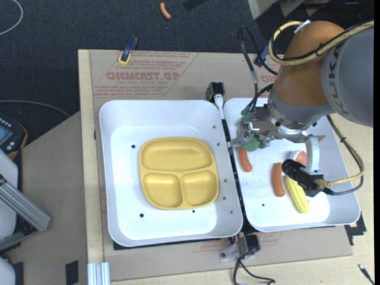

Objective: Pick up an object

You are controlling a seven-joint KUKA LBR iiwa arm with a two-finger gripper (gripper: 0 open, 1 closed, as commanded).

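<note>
Corn cob (297, 195) lower right, carrot (244, 160) just below tool (252, 136)

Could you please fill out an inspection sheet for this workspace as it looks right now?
Surface: bench with printed cardboard, bearing a left bin and a right bin.
Job's things: in the right bin, two orange carrots, a corn cob, a green item partly hidden by the arm.
Clutter: yellow divided plate in the left bin; an orange piece on the floor.
End effector: low over the right bin's near-left part; finger state unreadable.
Cables: yellow cable and black cables on the arm.
Surroundings: dark carpet.
</note>
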